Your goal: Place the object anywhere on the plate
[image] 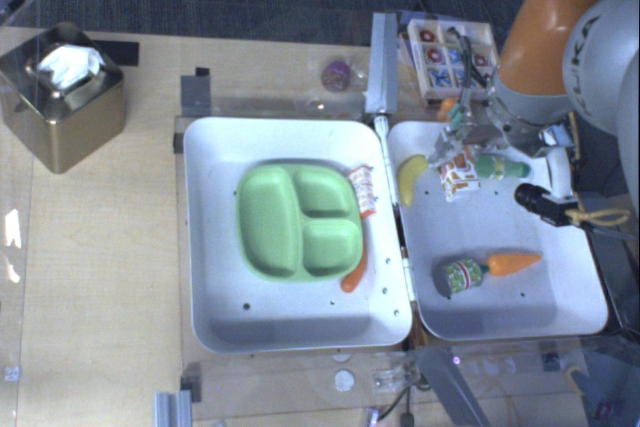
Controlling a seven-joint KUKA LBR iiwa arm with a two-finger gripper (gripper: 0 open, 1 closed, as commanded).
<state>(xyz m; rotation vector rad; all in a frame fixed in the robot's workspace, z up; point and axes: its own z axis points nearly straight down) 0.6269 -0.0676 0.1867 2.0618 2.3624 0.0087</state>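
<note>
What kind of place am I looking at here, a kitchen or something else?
Probably a robot test bench, not a kitchen: a grey and orange robot arm, two shallow white bins, and toy food like the orange plastic carrot.

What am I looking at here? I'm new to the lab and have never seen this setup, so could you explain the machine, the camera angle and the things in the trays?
This is one photo from a fixed camera above a bench, looking down at a slant. The grey and orange shape on the right is a robot arm; its gripper sits low over the right bin, among small items, and I cannot tell whether it holds anything. That bin has a carrot, a small can, a yellow banana-like piece and a white packet. The left bin holds a green divided plate, with another packet and an orange piece at its edge.
</note>
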